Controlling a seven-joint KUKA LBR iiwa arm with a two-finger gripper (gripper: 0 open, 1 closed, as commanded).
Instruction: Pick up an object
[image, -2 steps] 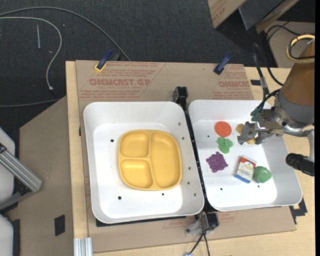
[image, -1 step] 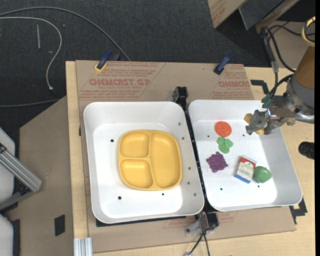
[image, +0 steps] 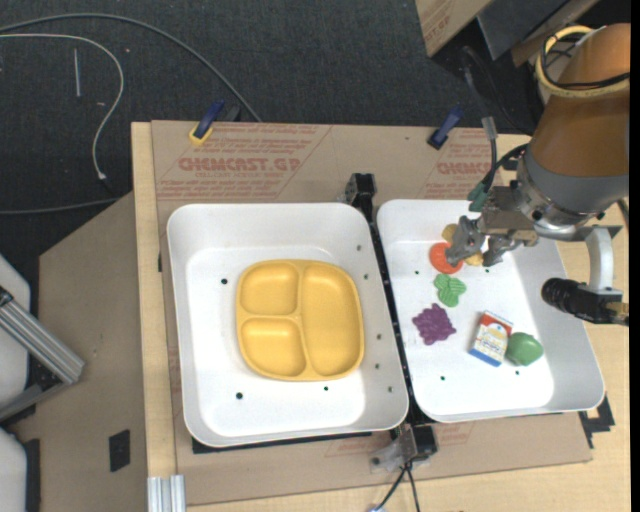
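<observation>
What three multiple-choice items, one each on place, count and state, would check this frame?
1. Where does the yellow tray lie?
A. left bin
B. right bin
C. on the cardboard

2. How many compartments does the tray have?
A. two
B. three
C. five

3. Where is the pincer?
A. over the tray
B. outside both bins
C. low in the right bin, at the orange-red piece

Key: 1 A, it sits inside the left bin. 2 B, two ridges split it into three. 3 C, it sits beside that piece, above the green piece and purple grapes.

A single fixed camera looks down at a slant (from above) on both white bins (image: 190, 300).
</observation>
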